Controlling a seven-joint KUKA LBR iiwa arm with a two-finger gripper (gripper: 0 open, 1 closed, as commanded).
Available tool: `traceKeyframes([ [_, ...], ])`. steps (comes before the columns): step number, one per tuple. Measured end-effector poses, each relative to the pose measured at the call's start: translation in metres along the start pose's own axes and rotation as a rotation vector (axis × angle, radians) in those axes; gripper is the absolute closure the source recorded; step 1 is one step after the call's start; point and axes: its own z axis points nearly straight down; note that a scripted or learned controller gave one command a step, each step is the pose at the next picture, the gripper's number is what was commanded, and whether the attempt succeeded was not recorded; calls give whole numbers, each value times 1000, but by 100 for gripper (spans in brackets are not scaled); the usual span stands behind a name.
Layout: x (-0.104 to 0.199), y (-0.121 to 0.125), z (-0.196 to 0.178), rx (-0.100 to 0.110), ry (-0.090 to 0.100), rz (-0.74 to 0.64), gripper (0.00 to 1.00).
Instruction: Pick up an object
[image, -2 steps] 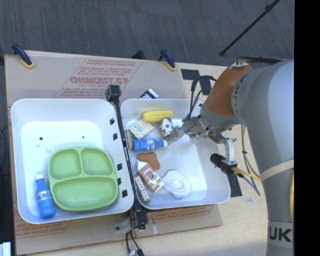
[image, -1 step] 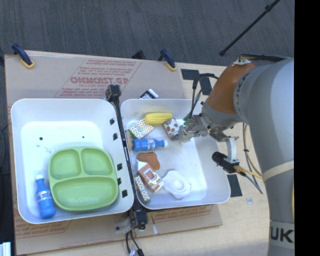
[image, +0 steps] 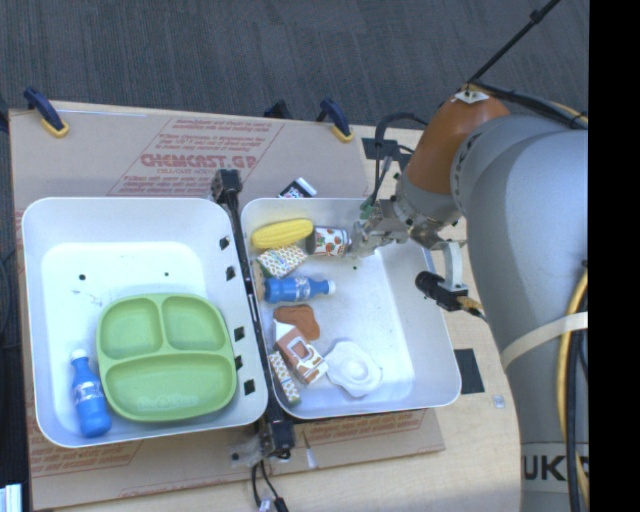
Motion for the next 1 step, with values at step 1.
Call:
traceKeyframes([
  [1, 17, -71, -89, 0, 0, 2, 100],
])
